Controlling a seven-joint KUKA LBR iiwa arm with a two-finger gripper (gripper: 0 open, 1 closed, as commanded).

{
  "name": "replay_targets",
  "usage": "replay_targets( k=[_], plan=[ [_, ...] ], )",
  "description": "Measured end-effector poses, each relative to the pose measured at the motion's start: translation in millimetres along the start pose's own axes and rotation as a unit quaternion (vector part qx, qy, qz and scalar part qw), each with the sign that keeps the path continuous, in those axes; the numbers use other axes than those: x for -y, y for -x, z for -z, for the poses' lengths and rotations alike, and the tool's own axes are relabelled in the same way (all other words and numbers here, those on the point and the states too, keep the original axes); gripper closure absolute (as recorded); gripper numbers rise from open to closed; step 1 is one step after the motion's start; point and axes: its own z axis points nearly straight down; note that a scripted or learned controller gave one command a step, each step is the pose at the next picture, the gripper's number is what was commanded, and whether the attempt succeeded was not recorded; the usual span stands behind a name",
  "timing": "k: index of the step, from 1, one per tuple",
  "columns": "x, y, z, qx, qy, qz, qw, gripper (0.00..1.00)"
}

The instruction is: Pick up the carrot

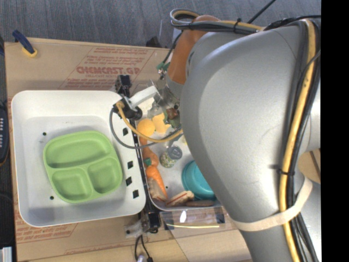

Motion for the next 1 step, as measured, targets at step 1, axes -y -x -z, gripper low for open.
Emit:
replay_targets(
  k=[1],
  plan=[
    [0.0,0.0,0.0,0.000,0.000,0.000,1.0000,0.00]
  ],
)
